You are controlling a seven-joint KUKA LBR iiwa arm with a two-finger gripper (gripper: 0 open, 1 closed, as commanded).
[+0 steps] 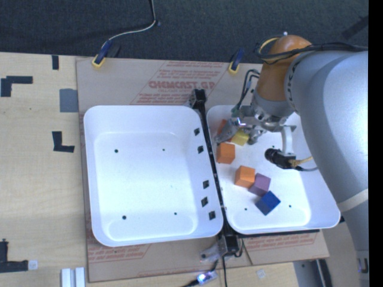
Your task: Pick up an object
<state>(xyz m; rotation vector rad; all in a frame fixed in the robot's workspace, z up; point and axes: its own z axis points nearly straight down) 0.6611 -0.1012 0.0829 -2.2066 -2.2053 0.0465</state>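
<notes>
Two white bins sit on a brown board. In the right bin (299, 217), the gripper (242, 131) has a yellow block (240, 139) between its fingers. Lift slowly and straight, away from the orange block (225, 153) just below.

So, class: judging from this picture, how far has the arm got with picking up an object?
Done: the gripper has reached the right bin and sits over a yellow block. In hand: closing on it, though a grasp can't be confirmed. Left: lifting it. Orange, purple and blue blocks lie untouched.
</notes>
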